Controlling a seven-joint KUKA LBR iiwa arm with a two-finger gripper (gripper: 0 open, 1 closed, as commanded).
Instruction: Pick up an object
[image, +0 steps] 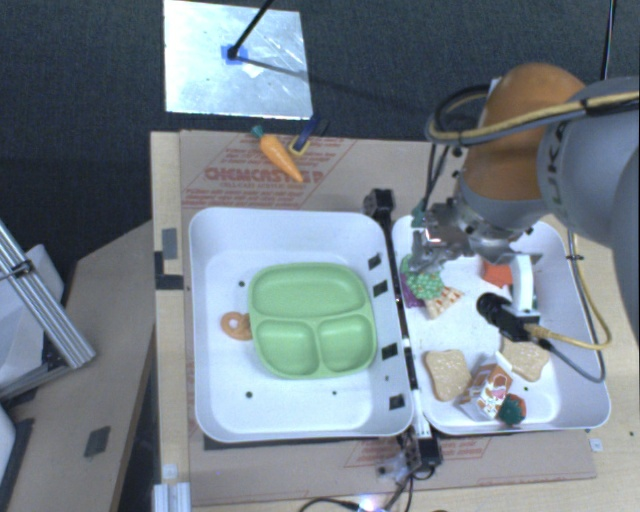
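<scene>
Over the right bin (575, 395), pincer (428, 262) low above green grapes (426, 285), finger spread impossible to tell, toast slice (447, 373) nearby, green tray (308, 320) well apart.

In the left bin (210, 300) a divided tray (310, 320) lies with a pretzel (237, 326) just to its left, while the right bin (585, 385) holds bread slices (448, 373), grapes (426, 285) and a small carton (488, 391) under the arm (540, 140).
</scene>
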